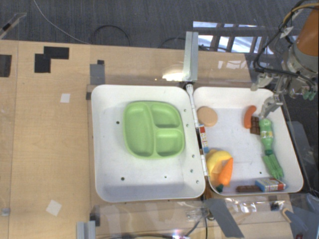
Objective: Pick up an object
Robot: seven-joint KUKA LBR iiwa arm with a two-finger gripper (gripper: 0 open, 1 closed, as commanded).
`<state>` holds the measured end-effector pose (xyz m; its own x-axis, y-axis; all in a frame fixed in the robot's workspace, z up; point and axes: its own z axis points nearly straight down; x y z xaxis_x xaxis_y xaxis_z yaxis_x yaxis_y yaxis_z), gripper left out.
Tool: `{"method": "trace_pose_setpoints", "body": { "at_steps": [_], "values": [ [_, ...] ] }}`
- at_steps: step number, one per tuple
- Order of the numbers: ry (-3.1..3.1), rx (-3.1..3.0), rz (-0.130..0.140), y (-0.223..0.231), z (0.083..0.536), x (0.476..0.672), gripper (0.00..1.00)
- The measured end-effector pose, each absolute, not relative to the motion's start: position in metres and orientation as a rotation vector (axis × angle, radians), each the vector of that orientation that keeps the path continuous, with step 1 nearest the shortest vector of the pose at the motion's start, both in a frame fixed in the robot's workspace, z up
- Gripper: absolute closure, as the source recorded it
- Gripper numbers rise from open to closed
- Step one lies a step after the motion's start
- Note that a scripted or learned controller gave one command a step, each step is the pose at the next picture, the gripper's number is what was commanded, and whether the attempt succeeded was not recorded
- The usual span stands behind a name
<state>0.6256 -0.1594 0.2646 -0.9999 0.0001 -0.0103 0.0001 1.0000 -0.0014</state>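
Note:
The right bin [234,143] holds several items. A tan round piece [207,116] lies at its far left and an orange-red sausage [248,117] beside a brown block [254,125]. Along its right wall lie a green bottle [266,133] and a green cucumber [273,166]. A yellow fruit [216,160] and an orange carrot [227,172] sit at the near left. My gripper [269,106] hangs over the bin's far right corner, just above the green bottle's top end and right of the sausage. I see nothing held in it.
The left bin [107,173] bears a green divided plate [152,129]. A small box [270,184] and a dark bar [245,188] lie along the right bin's near wall. A metal post [191,56] stands behind the bins. The wooden bench [45,143] spreads to the left.

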Motion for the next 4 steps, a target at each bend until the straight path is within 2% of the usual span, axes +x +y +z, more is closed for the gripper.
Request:
{"method": "trace_pose_setpoints", "body": {
  "at_steps": [1,2,3,4],
  "values": [
    [3.141,0.143,0.003,-0.19,0.115,0.587,0.0],
    [3.127,0.055,-0.004,-0.204,0.088,0.631,0.0],
    [3.13,0.069,-0.001,-0.185,0.087,0.635,0.0],
    [3.124,0.211,-0.001,-0.188,0.088,0.625,0.0]
  ]
}}
